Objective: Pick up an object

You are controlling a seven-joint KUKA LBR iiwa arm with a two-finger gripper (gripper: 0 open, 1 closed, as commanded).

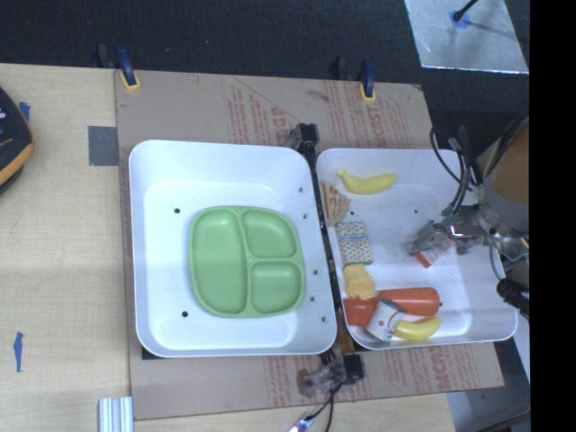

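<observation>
Two white bins, one green tray, two bananas

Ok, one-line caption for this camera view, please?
Gripper low over the right bin near a banana; green divided plate in the left bin.
</observation>
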